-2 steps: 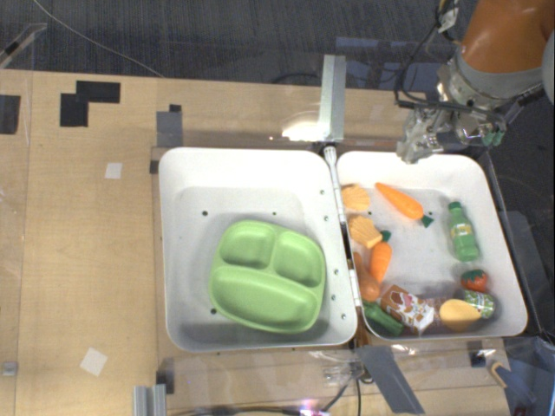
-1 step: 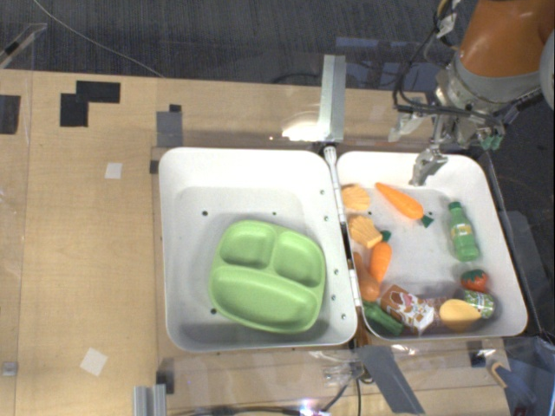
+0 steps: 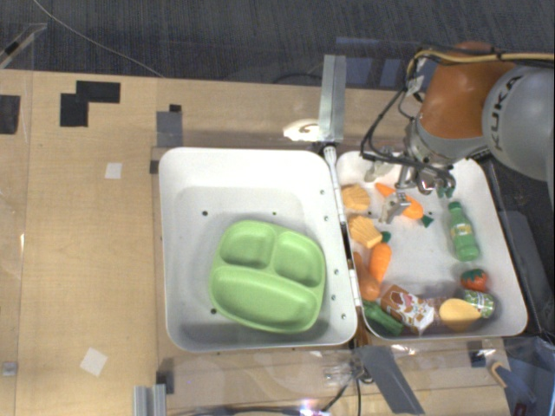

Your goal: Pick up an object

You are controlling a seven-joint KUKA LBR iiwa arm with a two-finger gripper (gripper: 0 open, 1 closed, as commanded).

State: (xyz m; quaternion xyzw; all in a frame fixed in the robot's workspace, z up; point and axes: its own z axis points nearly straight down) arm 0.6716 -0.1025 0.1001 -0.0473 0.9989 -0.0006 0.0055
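While the grey arm with its orange band [image 3: 455, 94] reaches in from the right, its tool [image 3: 401, 204] hangs low over the far part of the right shallow white bin [image 3: 512, 276], above a small orange piece [image 3: 413, 208] that lies on the bin floor. Whether the tool's two prongs are apart or together I cannot tell (cables and the wrist hide too much), and nothing can be seen clamped between them.

Two white bins sit side by side on the pale wooden surface [image 3: 78, 258]. In the left bin [image 3: 186, 189] lies one green plastic divided plate [image 3: 267, 276] with three compartments.

The right bin holds the small toy things. Two tan waffle-like pieces [image 3: 355, 198] lie along its left wall, one behind the other. One orange carrot-shaped toy [image 3: 379, 261] lies just in front of them. One green plastic bottle [image 3: 462, 232] lies near the right wall. Along the near edge are one printed carton [image 3: 408, 308], one dark green vegetable [image 3: 381, 321] beside it, one yellow lemon-like toy [image 3: 458, 312] and one red tomato-like toy [image 3: 473, 278].
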